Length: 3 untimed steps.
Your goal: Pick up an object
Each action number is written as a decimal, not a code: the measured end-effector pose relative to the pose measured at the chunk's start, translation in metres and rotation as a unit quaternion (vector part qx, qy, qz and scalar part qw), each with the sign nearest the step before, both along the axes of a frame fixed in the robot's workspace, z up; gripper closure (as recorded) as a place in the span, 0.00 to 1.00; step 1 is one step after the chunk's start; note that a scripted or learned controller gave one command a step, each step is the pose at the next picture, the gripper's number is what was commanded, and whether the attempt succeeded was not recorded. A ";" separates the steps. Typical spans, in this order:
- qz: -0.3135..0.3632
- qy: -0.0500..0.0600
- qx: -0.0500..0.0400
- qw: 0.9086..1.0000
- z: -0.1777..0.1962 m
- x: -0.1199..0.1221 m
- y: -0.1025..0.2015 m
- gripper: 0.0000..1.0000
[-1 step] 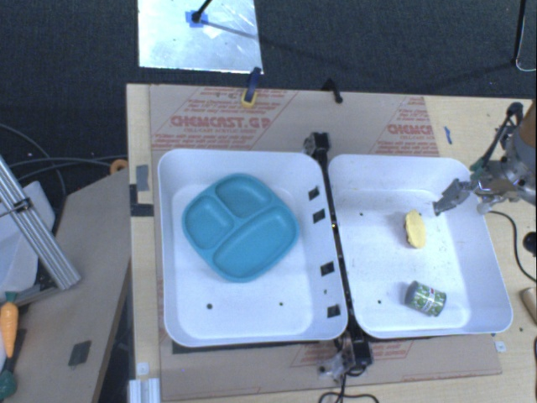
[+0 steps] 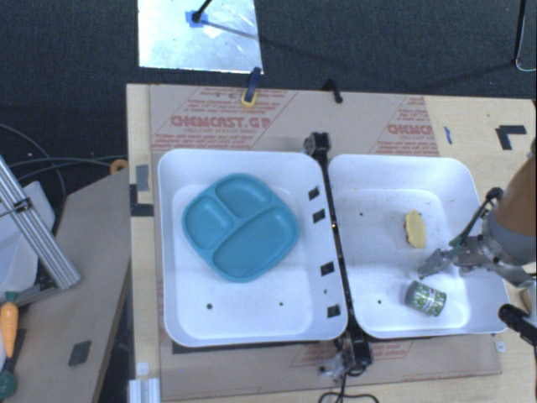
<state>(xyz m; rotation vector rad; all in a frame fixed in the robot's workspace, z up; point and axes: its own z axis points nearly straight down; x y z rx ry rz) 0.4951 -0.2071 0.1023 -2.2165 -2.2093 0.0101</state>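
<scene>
Nothing is lifted yet: the tool [image 2: 436, 264] is positioned low in the right bin [image 2: 377, 175], fingers spread, nothing between them. The green can [image 2: 425, 298] is lying on its side just below the tool; the yellow piece [image 2: 414, 228] is just above it. Grasp and lift remain. The can is near the bin's front wall; open floor is left toward the divider. The blue plate [image 2: 241, 226] is in the left bin [image 2: 252, 326].
</scene>
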 end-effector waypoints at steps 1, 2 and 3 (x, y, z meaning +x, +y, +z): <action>0.005 -0.009 -0.003 1.000 -0.018 0.047 0.001 0.00; 0.001 -0.005 -0.001 1.000 -0.019 -0.011 0.002 0.00; 0.004 -0.006 -0.001 1.000 -0.018 -0.008 0.034 0.00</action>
